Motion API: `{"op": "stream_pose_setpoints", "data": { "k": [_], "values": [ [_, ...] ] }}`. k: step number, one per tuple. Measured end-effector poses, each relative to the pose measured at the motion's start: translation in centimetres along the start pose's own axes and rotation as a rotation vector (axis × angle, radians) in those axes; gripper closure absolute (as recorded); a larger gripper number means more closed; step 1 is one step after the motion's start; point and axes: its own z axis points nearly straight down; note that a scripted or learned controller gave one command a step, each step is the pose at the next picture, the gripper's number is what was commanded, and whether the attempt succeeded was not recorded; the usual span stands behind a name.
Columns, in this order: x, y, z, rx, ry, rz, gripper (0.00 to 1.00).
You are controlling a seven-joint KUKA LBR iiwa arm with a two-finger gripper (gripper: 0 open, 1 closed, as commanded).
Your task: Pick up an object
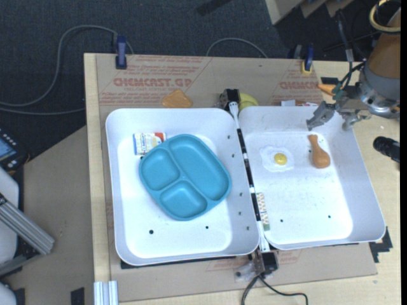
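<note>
arm (383,75): grey, rounded casing, orange band being shown up top
gripper (333,116): thin grey metal fingers, small orange bit beside the wrist
cable: dark, being run along the wrist

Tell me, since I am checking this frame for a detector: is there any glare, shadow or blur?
Camera view: even, soft light; the left bin and right bin are bright but keep detail; the blue divided plate, fried egg and drumstick look sharp; the hand looks slightly soft.
</note>
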Motion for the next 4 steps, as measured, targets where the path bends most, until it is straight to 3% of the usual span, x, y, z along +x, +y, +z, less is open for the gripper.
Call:
{"op": "stream_pose_setpoints", "data": {
  "k": [1,2,3,4],
  "values": [
    [-3.7,-0.2,11.0,0.013,0.009,-0.001,0.00],
    [-3.6,0.1,9.2,0.003,0.004,-0.004,1.00],
    [-3.6,0.1,9.3,0.004,0.004,-0.005,0.00],
    [-3.0,-2.2,11.7,0.010,0.006,-0.003,0.00]
  ]
}}
